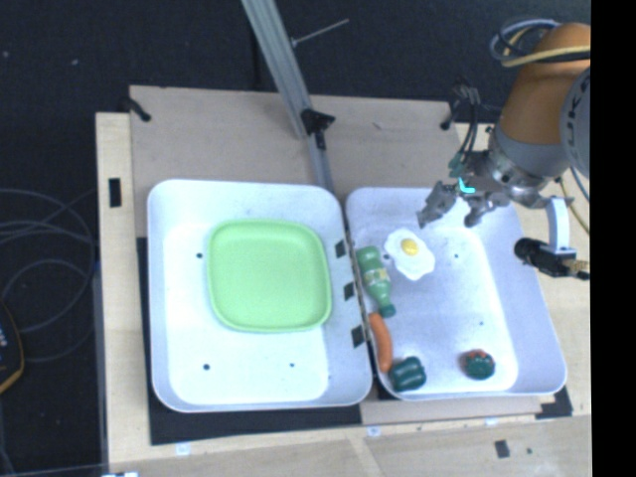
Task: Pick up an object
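Note:
My gripper [455, 213] hangs over the back of the right bin [527, 306], its two fingers spread apart with nothing between them. Just in front of it and to the left lies a toy fried egg [409, 253], white with a yellow yolk. A green bottle [375, 278] lies along the bin's left wall, with an orange carrot-like piece [382, 341] below it. A dark green piece [407, 373] sits at the bin's front left. A round green and red piece [479, 364] rests at the front right.
The left bin [174, 296] holds a light green square plate [269, 275]. A grey slanted pole [280, 58] rises from the bench behind the bins. The arm's orange band [542, 87] stands at the right edge.

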`<action>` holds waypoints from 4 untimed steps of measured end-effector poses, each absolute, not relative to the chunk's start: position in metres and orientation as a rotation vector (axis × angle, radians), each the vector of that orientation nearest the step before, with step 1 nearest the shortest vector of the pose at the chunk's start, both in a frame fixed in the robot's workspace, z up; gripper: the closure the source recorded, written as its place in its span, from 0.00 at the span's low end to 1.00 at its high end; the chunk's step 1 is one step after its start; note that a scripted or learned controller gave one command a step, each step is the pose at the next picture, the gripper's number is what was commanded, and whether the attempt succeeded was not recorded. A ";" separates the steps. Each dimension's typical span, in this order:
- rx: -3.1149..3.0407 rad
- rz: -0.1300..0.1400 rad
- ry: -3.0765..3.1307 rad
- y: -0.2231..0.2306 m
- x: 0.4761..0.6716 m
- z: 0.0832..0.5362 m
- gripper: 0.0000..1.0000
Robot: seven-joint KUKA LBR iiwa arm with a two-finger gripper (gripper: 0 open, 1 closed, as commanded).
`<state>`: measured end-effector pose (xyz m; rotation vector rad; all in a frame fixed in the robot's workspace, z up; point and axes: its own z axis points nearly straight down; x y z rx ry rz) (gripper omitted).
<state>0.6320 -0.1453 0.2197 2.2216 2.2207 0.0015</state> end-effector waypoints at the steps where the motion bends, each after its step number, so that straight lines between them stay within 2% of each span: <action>1: 2.222 0.001 2.221 -0.145 0.632 0.220 0.00; 4: 2.223 -0.003 2.221 -0.156 0.624 0.099 0.00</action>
